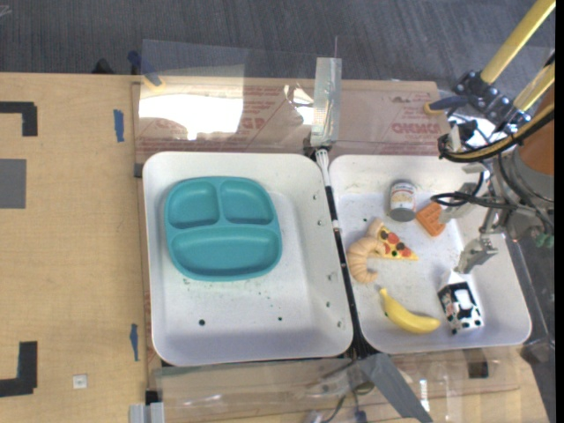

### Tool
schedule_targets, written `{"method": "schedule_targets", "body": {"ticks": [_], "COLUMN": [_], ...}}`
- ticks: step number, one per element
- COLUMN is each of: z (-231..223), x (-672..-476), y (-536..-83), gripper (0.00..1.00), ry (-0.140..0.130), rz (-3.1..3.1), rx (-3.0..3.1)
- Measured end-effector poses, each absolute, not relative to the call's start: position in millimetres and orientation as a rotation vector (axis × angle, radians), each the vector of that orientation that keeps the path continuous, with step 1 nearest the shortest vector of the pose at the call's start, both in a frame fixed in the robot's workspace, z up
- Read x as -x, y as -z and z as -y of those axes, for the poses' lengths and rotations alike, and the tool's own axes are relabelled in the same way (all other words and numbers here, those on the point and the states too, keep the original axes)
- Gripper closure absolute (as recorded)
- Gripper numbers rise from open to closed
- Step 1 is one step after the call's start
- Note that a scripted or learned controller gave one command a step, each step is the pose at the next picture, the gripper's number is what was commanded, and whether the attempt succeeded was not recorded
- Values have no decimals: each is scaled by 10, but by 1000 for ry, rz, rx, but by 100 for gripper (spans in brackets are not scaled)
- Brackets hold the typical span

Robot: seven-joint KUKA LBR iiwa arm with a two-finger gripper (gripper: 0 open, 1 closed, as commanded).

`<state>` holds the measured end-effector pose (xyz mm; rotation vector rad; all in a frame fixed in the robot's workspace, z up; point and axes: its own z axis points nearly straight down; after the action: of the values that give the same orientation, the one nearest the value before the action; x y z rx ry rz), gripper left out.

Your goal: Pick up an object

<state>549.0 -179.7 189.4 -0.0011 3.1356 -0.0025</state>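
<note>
Two shallow white bins are seen side by side on the bench, w/ a clear plastic wall behind them. The left bin point(176, 324) is occupied by a teal divided tray point(224, 227), three compartments, set toward the bin's upper left. In the right bin point(502, 280) six small objs. are laid out: a small grey can point(402, 198) upright near the top centre; an orange block point(431, 219) just to its right; a toy pizza slice point(392, 242) below the can; a croissant point(362, 260) touching the slice's left side, close to the divider betw. the bins; a yellow banana point(407, 315) near the front edge; and a black-and-white die-like obj. point(461, 307) just right of the banana's tip. The arm is seen entering from the right, w/ cables looped above it. The gripper point(476, 254) is located over the right part of the right bin, above the black-and-white obj. and right of the orange block. No obj. is seen held in it; whether it is spread or closed cannot be told at this res. All pickable objs. are seen resting on the bin floor.
</note>
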Motion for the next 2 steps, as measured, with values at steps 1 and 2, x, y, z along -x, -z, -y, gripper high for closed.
{"method": "schedule_targets", "body": {"ticks": [1,2], "z": [1617,1610], "x": [-4901,-4940], "y": [-895,-1025], "gripper": [0,100], "ry": [6,13], "rz": [-3127,-3114], "rx": [103,106]}}
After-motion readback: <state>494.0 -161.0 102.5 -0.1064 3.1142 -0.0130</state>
